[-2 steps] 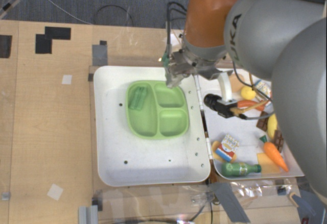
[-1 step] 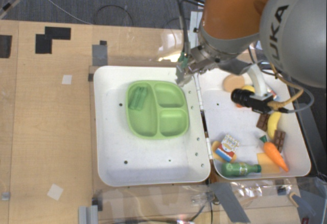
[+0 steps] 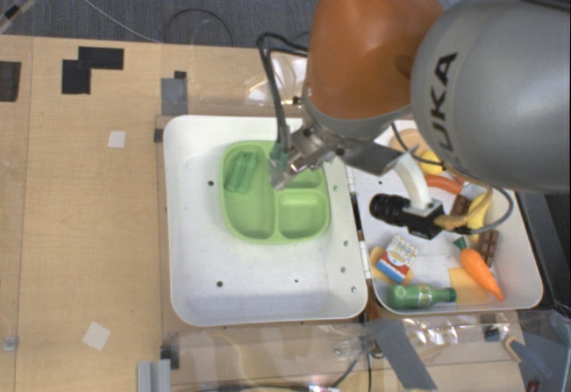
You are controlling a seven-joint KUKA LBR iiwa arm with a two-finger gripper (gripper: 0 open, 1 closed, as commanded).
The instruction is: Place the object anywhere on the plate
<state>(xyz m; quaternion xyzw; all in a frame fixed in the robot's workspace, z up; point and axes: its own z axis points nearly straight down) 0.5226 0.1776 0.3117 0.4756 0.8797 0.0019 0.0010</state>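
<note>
Gripper (image 3: 284,169) low over green plate (image 3: 272,203) in left bin (image 3: 192,283); finger state hidden, cannot tell. Green object (image 3: 239,172) lies in plate's left compartment, probably task's thing, placement seemingly done. Carrot (image 3: 479,271), bottle (image 3: 419,296) in right bin.

The grey arm (image 3: 500,87) bears black capital letters running down its casing, reading "UKA", part of the maker's name, the rest hidden. A small packet (image 3: 401,252) in the right bin carries print too small to read
</note>
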